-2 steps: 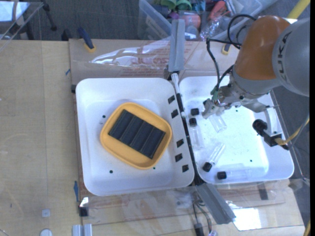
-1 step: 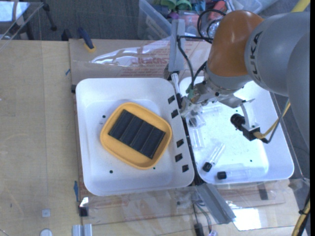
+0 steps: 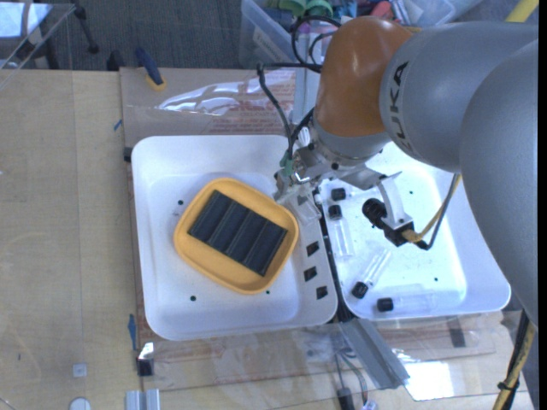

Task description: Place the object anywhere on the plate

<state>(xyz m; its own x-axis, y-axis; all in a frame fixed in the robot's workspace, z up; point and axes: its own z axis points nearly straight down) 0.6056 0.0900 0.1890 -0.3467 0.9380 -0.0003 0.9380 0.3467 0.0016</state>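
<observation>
The pincer (image 3: 299, 182) is hanging at the yellow plate's (image 3: 190, 244) right corner, its state impossible to tell, and should be centring over the plate before any release.

The arm (image 3: 461, 84) is thick and rounded, its shell a smooth matte grey. Above the wrist sits a bulging orange band (image 3: 363, 71), glossy enough to catch the light. On the grey just beside the orange, dark capital letters (image 3: 398, 101) run sideways, part of the maker's name. Below the orange comes a short grey collar (image 3: 346, 143), darker at its lower edge. Thin black cables (image 3: 278, 101) loop from behind the band and trail down the wrist. A small black-and-white fitting with a round black knob (image 3: 373, 209) juts from the underside, and a yellowish wire (image 3: 440, 216) curves off it.
</observation>
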